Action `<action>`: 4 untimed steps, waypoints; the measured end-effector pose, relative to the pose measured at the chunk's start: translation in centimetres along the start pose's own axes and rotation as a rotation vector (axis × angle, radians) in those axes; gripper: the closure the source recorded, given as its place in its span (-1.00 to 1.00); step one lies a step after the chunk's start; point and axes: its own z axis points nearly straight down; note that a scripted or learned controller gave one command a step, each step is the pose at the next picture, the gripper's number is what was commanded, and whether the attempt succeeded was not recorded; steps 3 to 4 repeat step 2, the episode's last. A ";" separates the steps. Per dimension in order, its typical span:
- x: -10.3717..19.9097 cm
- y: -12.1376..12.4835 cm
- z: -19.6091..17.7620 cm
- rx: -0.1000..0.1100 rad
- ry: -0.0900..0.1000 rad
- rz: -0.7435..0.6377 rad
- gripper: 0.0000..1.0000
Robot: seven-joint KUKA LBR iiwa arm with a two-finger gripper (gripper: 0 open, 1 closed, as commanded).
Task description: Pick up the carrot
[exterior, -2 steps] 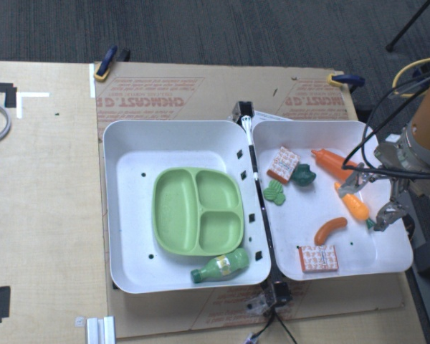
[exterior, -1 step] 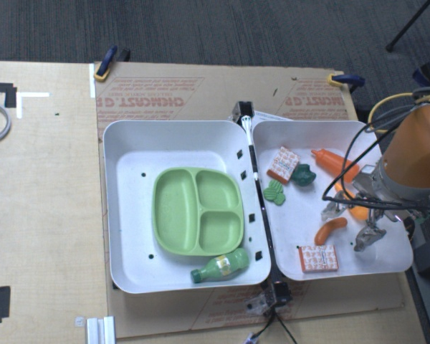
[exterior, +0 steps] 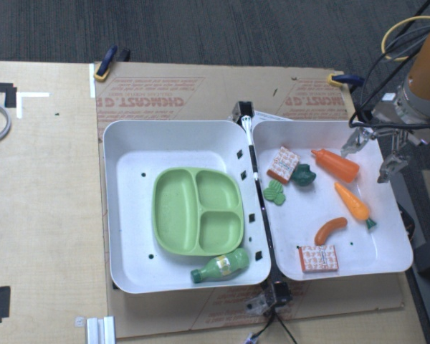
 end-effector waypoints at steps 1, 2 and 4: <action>2.1 2.0 7.8 0.012 0.000 -0.004 -1.00; -0.3 6.1 9.3 -0.003 0.002 0.011 -1.00; -0.3 6.1 9.3 -0.003 0.002 0.011 -1.00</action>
